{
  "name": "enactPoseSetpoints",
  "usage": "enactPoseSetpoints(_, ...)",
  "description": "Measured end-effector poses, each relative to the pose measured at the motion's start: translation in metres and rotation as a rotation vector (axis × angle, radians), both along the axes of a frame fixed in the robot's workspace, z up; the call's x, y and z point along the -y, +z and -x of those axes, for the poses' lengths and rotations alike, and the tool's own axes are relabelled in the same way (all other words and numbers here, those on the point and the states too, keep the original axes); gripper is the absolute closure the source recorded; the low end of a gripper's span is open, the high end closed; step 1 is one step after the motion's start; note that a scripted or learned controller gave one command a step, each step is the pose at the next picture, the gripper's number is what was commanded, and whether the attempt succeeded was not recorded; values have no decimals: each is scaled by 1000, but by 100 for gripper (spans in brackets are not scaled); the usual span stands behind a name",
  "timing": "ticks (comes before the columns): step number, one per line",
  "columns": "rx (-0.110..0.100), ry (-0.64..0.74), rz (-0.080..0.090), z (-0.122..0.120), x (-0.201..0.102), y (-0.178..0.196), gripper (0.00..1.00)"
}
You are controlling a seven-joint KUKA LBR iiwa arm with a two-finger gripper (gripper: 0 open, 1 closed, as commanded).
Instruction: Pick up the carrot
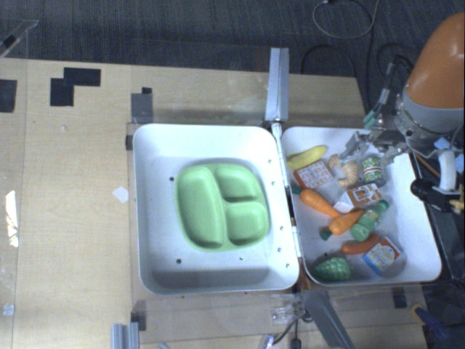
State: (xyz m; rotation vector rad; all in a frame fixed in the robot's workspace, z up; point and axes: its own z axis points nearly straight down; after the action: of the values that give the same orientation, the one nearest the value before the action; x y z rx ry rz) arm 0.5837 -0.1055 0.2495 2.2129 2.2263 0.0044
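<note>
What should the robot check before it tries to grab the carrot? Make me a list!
1. Carrot in plain sight in the right bin: ok.
2. Claw above the carrot: not ok, it sits toward the bin's far side.
3. Claw open and ready: cannot tell.
4. Room around the carrot: not ok, a second orange carrot-like toy and a small box crowd it.
5. Green tray out of the way in the left bin: ok.

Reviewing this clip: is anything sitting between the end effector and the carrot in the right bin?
Yes. The end effector hovers at the right bin's upper edge; a small carton and a packet lie between it and the carrot, which lies exposed from above.
</note>
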Motion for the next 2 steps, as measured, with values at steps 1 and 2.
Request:
enactPoseSetpoints(1, -2, 57, 0, 97, 14, -121, 0)
enactPoseSetpoints(2, 32, 84, 5, 64, -7, -151, 0)
